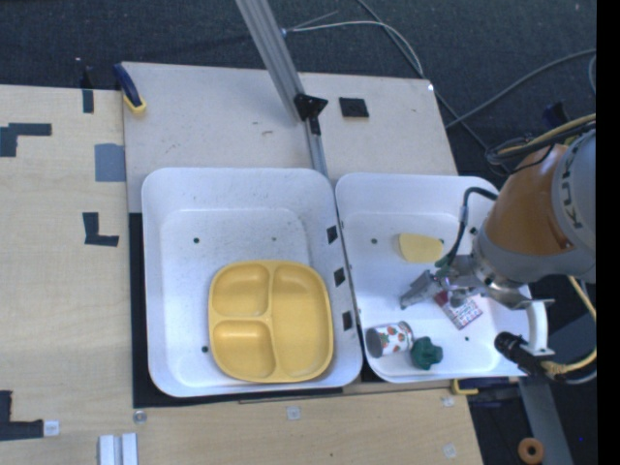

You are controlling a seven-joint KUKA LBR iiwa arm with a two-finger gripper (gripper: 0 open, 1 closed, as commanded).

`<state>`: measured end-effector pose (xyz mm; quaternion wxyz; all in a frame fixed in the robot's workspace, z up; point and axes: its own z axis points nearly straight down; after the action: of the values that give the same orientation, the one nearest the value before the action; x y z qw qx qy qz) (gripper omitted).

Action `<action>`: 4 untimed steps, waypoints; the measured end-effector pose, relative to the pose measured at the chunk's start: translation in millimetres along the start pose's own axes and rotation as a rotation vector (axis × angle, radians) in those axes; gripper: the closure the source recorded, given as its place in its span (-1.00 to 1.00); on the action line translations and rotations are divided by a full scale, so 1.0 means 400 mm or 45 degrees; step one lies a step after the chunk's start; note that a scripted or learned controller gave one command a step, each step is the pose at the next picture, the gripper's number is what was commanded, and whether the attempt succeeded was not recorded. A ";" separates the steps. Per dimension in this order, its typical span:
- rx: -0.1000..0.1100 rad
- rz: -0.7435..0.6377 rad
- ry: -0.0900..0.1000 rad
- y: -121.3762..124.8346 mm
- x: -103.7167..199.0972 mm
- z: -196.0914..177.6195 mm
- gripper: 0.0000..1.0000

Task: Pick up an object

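In the right bin (387, 197) lie a pale yellow rounded piece (419, 248), a small red-and-white patterned item (465, 311), a white cup with red spots on its side (389, 339) and a dark green object (425, 354) touching that cup. My gripper (431, 285) is low in the middle of this bin, just below the yellow piece and left of the patterned item. The grey and orange arm (528, 216) partly covers the bin's right side. I see nothing held in the gripper.
The left bin (174, 211) holds a yellow divided plate (271, 320) in its near half. A metal pole (281, 56) rises from the bench behind the bins. Cables run across the dark floor at the back and right.
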<state>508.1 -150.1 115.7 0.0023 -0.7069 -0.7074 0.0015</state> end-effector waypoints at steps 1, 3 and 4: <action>-0.017 0.004 -0.013 0.005 -0.010 0.068 -1.00; -0.007 -0.002 -0.002 0.030 0.002 -0.105 1.00; -0.005 -0.001 -0.001 0.004 0.001 -0.225 1.00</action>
<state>510.4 -150.0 205.8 0.0005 -0.7066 -0.7076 0.0003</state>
